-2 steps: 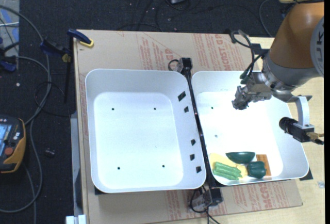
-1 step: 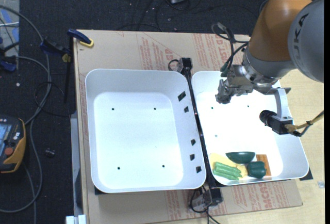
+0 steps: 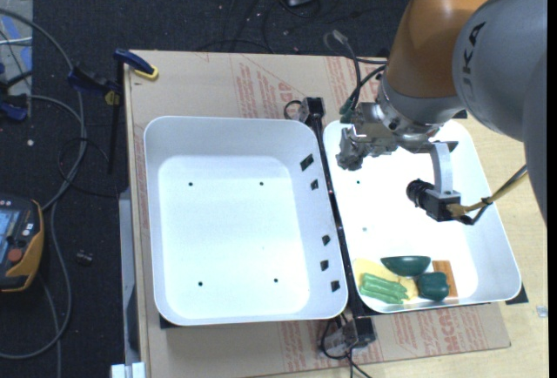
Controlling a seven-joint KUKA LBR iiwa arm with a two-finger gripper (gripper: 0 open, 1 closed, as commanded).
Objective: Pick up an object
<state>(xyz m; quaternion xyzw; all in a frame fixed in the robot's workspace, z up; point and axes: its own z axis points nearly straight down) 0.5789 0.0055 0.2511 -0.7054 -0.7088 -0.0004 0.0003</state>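
Green toys [image 3: 405, 280] crowd the right bin's [image 3: 492, 219] near corner, so my gripper [image 3: 352, 154] hangs far from them; I cannot tell whether its fingers are parted.

My arm [image 3: 487, 37] is cut off by the top and right edges. My wrist hides the far end of the right bin [image 3: 487, 193]. My gripper [image 3: 352, 150] is a dark blur; finger detail unreadable. Green bowl [image 3: 406, 264] overlaps the yellow piece [image 3: 372, 267] and orange block [image 3: 444, 266].
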